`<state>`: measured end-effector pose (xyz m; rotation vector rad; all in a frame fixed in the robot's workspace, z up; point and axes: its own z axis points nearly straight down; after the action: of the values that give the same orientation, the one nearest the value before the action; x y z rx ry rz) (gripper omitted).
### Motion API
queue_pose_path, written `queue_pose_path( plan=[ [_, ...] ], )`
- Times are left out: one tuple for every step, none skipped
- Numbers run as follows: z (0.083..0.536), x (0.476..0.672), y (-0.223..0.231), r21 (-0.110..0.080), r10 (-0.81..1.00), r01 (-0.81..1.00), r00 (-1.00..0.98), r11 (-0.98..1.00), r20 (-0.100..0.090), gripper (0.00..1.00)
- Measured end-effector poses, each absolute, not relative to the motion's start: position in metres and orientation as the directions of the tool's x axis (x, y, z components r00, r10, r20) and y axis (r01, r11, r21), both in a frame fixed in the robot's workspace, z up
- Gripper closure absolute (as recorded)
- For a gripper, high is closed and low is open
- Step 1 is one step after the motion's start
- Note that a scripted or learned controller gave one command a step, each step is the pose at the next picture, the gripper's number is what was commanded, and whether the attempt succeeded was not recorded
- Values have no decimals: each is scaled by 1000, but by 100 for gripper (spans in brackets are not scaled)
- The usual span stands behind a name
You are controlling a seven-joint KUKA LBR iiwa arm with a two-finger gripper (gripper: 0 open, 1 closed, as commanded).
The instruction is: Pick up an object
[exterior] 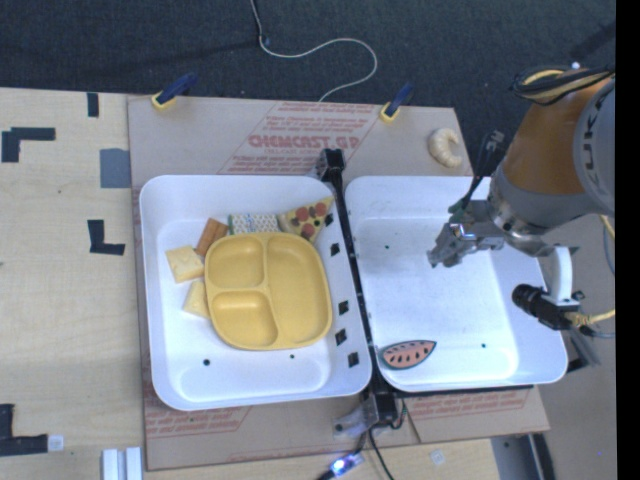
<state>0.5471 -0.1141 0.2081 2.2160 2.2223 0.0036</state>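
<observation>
Camera view has the gripper (447, 249) hanging over the upper middle of the right bin (500, 368), and at this slant I cannot tell how far the fingers are parted; nothing shows between them. The nearest thing to pick is the watermelon slice (408, 353), lying flat on the right bin's floor near its front left corner, well apart from the gripper. Its long axis runs nearly left to right across the bin, curved rind toward the front edge and straight cut side toward the back. It looks like a light, stiff toy (thin, probably smooth plastic), so it may slide or tip rather than lift; a pinch across its short width at the middle seems safest. The left bin (160, 368) holds a yellow tray (268, 290) with crackers (186, 264) and other small food pieces crowded along its back and left edges, harder to reach cleanly.
</observation>
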Motion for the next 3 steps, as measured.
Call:
queue_pose_path(
  plan=[
    [225, 548, -114, 1, 1000, 1000, -2, 2, 0, 100],
    [214, 572, -65, -2, 1000, 1000, -6, 6, 1, 100],
    [209, 600, -9, -1, 1000, 1000, -8, 8, 1, 100]
  ],
)
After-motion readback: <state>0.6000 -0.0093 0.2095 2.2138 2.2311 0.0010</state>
